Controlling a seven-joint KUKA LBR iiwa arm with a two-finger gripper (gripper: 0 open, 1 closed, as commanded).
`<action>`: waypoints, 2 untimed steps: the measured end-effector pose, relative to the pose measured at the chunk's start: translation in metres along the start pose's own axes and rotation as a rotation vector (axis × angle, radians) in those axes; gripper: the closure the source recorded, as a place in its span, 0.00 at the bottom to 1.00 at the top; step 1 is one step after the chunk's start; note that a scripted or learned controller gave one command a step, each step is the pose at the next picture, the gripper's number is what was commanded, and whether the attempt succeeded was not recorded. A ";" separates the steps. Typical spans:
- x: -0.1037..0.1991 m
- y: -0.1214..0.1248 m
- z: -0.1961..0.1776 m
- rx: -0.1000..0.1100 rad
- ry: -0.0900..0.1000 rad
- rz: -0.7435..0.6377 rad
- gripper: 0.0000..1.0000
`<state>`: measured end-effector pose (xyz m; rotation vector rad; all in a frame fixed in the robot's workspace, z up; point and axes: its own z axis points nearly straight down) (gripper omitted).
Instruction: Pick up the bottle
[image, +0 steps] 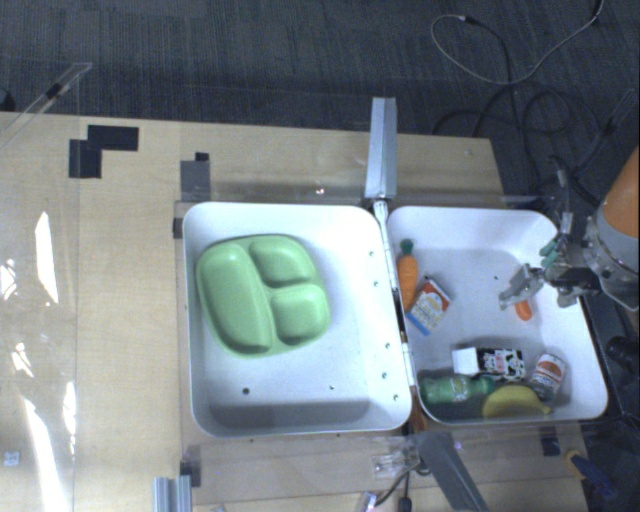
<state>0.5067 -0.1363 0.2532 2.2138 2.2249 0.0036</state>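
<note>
Right bin (470, 232): bottle (455, 388) below tool (535, 283) (well apart).

Single fixed camera above the bench (90, 300), looking down at a slant, moderate distance, both white bins (290, 415) in frame side by side, arm (620, 235) entering from the right

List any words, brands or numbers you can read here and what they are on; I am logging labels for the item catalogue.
None can be read.
Small carton: printed front, too blurred to read.
Black-and-white carton: cow-patch pattern, no legible text.
Can: label too small to read.
Green bottle: no legible label.
Green plate, carrot, banana: no print seen.
</note>
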 end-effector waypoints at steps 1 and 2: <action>0.033 0.007 0.128 0.000 0.001 -0.227 0.00; 0.038 -0.015 0.163 -0.012 -0.003 -0.303 0.00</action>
